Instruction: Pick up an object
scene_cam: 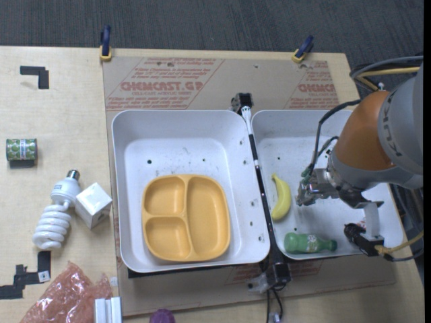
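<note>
Pale plywood bench at the far left carries loose items: a small green can lying on its side, a white spiral light bulb with its base pointing up the frame, a white cube-shaped box touching it, and a crumpled pink mesh bag at the bottom edge. Brown cardboard printed with red lettering sits under two white bins, pinned at the top by two blue clamps. The left bin holds a yellow three-compartment plate lying flat toward its lower half, with bare floor above it.

The right bin holds a banana close to the dividing wall, its long axis running up and down the frame with a slight bow, stem end toward the top. A green plastic bottle lies on its side along the near wall, long axis across the frame, cap pointing right. The upper part of this bin is open floor.

The gripper hangs just to the right of the banana, near it but apart, and above the bottle in the frame. Whether its fingers are spread or closed cannot be told, and nothing is seen held in them. The grey arm with its orange band covers the bin's right side.
</note>
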Tool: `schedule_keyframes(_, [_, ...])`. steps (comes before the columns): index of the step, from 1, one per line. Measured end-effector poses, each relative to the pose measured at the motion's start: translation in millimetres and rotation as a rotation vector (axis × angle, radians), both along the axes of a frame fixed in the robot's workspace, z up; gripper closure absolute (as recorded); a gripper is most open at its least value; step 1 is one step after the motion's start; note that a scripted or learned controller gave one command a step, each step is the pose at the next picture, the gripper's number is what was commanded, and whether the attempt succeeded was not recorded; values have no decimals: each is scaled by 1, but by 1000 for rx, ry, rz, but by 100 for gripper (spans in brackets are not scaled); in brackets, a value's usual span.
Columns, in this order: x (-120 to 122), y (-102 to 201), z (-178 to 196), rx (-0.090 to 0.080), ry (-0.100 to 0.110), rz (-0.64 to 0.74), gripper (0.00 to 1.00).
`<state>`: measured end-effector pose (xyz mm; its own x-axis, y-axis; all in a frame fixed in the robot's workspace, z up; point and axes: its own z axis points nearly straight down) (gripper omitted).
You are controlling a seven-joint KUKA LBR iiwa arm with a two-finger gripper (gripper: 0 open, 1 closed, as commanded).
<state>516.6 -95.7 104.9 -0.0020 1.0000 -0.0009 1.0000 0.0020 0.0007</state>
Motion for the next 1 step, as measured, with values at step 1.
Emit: schedule_keyframes(1, [33, -40, -12, 0, 0, -1, 100])
